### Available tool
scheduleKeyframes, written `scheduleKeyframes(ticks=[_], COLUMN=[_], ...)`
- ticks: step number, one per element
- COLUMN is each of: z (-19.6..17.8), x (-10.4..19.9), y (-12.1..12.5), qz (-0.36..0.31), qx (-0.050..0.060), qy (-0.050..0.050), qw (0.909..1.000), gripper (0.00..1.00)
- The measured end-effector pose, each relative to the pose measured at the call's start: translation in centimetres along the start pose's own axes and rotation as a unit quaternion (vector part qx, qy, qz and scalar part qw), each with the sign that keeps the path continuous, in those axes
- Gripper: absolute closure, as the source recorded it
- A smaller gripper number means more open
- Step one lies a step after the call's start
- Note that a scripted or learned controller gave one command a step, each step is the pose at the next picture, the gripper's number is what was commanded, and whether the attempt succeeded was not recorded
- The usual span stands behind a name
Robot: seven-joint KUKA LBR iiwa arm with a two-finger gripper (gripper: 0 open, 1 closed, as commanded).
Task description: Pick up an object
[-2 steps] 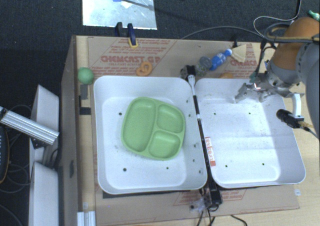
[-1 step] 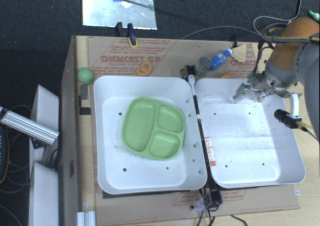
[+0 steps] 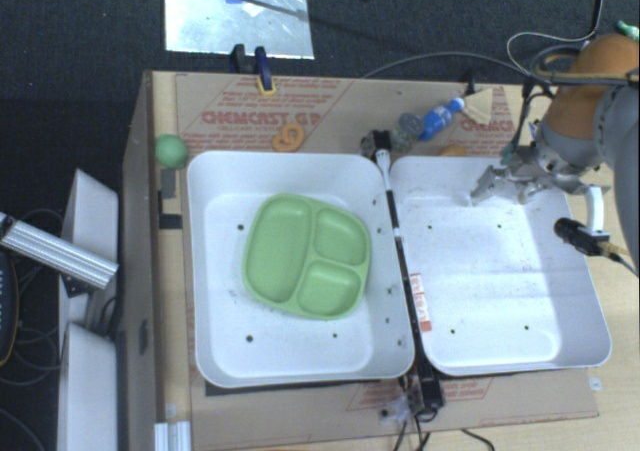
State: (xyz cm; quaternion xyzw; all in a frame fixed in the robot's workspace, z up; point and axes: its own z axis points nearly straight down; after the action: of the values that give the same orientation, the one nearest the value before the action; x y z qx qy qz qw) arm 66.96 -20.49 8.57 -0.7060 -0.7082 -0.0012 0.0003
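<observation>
I see the gripper over the far edge of the right bin; whether it is apart or together I cannot tell. The tray lies in the left bin, well to the gripper's left and nearer. The arm reaches in from the far right, wrist angled down-left.

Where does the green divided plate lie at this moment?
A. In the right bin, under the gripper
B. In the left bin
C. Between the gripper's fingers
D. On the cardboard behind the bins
B: the green divided plate rests flat on the floor of the left bin, while the gripper is over the right bin.
</observation>
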Motion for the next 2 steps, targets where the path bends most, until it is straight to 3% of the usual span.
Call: scheduleKeyframes(ticks=[2], z=[0.01], x=[0.27], y=[-0.02], qz=[0.001], qx=[-0.001], qy=[-0.002], qw=[1.0000], gripper=[0.00])
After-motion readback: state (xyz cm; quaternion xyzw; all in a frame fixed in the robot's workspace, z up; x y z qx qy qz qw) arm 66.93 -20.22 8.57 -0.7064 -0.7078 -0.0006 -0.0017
